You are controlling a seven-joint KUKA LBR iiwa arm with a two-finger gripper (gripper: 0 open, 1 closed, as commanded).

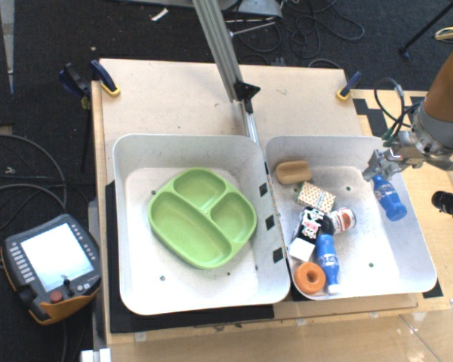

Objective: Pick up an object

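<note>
My gripper [379, 169] is over the right side of the right bin [408, 270], reaching in from the right. A small blue bottle [390, 200] hangs tilted from its fingertips, cap end up, and the fingers are shut on that end. In the bin's left half lie a tan bun-shaped block [292, 172], a checkered box [315, 197], a black-and-white item [310, 224], a red-and-white can [342, 219], a second blue bottle [328, 259] and an orange ring [311, 277].
A green divided plate [204, 217] lies in the left bin [128, 202]. A metal pole [223, 40] slants down to the divider between the bins. A teach pendant [51, 266] sits left of the bench.
</note>
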